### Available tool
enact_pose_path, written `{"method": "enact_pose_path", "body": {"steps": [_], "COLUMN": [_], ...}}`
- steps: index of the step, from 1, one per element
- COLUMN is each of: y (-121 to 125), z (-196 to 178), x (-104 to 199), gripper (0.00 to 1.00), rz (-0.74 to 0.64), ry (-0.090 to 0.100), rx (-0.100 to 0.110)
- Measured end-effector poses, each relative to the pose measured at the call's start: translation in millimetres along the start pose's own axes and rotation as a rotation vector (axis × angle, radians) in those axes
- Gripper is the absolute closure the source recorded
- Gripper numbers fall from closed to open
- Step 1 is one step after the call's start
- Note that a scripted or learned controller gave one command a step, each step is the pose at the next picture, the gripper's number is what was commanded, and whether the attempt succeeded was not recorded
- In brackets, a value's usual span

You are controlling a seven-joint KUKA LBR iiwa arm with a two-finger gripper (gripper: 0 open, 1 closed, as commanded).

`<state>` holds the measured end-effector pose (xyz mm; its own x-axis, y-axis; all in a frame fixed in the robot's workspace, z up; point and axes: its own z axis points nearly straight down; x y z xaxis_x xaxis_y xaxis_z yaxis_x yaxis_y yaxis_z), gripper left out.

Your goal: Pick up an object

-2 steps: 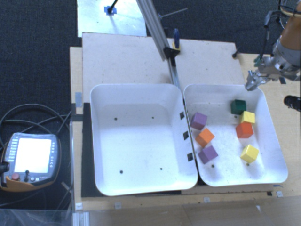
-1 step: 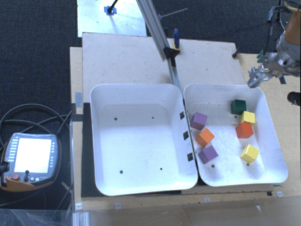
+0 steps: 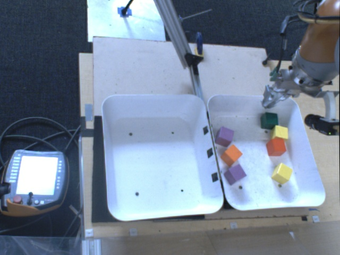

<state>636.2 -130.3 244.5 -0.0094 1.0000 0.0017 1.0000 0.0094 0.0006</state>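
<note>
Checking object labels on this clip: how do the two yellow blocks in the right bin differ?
The upper yellow block sits just below the green block and touches the red block; the lower yellow block stands alone, nearer the bin's front. The upper one lies closer to the gripper. The lower looks turned more cornerwise. Both are yellow cubes of similar size in the right bin.

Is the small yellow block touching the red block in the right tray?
Touching. In the camera view, the small yellow block sits against the red block's upper edge, with no white floor between them.
</note>
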Motion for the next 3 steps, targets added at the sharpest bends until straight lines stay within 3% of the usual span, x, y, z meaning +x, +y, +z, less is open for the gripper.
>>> {"method": "enact_pose_path", "body": {"steps": [2,3], "y": [-39,-57], "z": [-11,7], "x": [102,152], "gripper": [1.00,1.00], "rz": [-0.001,-0.001], "ry": [0.001,0.001], "rx": [0.000,0.002]}}
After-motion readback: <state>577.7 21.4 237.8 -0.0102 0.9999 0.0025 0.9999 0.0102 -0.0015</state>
